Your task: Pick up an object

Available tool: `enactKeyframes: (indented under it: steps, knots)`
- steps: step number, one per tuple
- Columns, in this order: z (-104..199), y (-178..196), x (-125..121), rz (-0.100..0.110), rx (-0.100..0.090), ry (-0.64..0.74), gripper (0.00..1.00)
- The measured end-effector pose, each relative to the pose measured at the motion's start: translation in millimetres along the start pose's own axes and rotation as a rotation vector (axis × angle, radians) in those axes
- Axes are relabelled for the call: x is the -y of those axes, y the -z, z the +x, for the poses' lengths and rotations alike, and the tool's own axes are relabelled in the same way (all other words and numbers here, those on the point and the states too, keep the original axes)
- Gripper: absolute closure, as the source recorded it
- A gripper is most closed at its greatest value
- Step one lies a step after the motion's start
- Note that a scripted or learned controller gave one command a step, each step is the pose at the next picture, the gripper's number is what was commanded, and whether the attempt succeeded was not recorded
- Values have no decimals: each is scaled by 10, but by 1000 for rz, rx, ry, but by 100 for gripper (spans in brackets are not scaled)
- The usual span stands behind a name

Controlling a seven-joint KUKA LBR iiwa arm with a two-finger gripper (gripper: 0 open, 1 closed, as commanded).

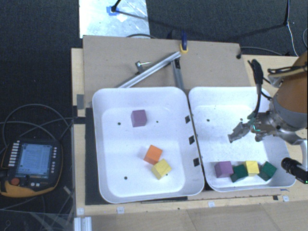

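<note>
- The grey arm with its orange band (294, 88) comes in from the right and is cut off by the frame edge, so most of its body is out of sight; only the wrist and the tool reach over the right-hand shallow white bin (211, 105).
- The two-finger gripper (237, 134) hangs over the bare middle of that bin; its fingertips look drawn close together with nothing between them, though they are small and a little blurred.
- Along the near wall of the right bin sits a row of small blocks: a purple cube (223, 168), a dark green cube (238, 172), a yellow cube (252, 167) touching it, and a second dark green block (267, 170) at the end; the gripper is well apart from all of them.
- The left-hand shallow white bin (108, 143) holds a purple cube (138, 118) alone toward the far side; nearer, an orange cube (153, 154) and a yellow cube (161, 168) sit touching; something pale beside the orange one is too faint to name.
- A metal rod (149, 70) lies slantwise on the brown board behind the bins; a handheld control pendant with a screen (30, 166) rests on the dark floor at the left, cables looping round it.
</note>
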State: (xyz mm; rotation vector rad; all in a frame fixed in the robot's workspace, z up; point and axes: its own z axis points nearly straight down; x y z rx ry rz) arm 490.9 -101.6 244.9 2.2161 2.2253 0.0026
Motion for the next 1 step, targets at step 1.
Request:
enactKeyframes:
  steps: [1]
  knots:
    - [-1,1,-1,-1,0,-1,0]
